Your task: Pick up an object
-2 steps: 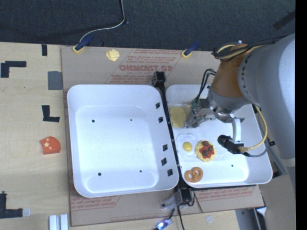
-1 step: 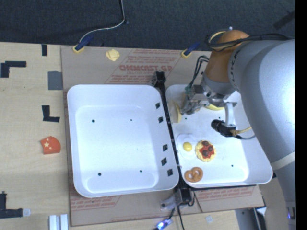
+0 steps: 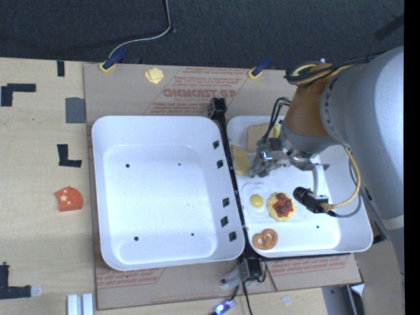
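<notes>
My gripper [image 3: 261, 165] reaches down into the right bin [image 3: 328, 238], near its left wall. Its fingers sit over a pale yellow piece [image 3: 239, 159] lying by that wall; whether they touch it I cannot make out. Another pale yellow block [image 3: 257, 135] lies farther back, partly hidden by the wrist. In front of the gripper rest a small yellow item [image 3: 256, 201], a round pizza-like toy with red topping [image 3: 281, 206] and a brown pretzel [image 3: 265, 239].
The left bin [image 3: 157, 136] stands beside the right one, with a black divider clip [image 3: 217, 107] between them. A red toy [image 3: 69, 199] lies on the bench at far left. A small yellow object [image 3: 154, 75] sits on the cardboard behind the bins.
</notes>
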You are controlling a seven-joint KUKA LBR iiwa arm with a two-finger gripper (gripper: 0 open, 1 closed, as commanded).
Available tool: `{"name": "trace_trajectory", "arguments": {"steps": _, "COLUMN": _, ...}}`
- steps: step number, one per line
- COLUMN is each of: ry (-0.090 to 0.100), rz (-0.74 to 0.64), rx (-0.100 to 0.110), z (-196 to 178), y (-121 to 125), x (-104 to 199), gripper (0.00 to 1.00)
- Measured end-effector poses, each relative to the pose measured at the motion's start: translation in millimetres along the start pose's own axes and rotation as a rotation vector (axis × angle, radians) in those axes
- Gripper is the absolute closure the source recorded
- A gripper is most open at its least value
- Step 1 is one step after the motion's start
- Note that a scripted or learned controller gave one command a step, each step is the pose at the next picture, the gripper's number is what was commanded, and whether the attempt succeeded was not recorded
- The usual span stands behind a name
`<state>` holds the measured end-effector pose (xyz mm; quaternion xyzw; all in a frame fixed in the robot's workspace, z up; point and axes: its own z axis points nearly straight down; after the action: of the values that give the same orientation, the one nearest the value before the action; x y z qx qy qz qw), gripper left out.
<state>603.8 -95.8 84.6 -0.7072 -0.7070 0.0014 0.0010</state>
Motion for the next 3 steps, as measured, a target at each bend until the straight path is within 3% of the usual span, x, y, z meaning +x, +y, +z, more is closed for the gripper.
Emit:
{"name": "trace_trajectory", "arguments": {"steps": 1, "ry": 0.000, "rz": 0.002, "rx": -0.002, "z": -0.8, "y": -63.1, "x": -19.5, "gripper": 1.00}}
{"name": "trace_trajectory", "arguments": {"steps": 2, "ry": 0.000, "rz": -0.009, "rx": -0.018, "z": -107.1, "y": 16.0, "x": 32.5, "gripper": 1.00}}
{"name": "trace_trajectory", "arguments": {"steps": 3, "ry": 0.005, "rz": -0.011, "rx": -0.004, "z": -99.5, "y": 47.2, "x": 127.4, "gripper": 1.00}}
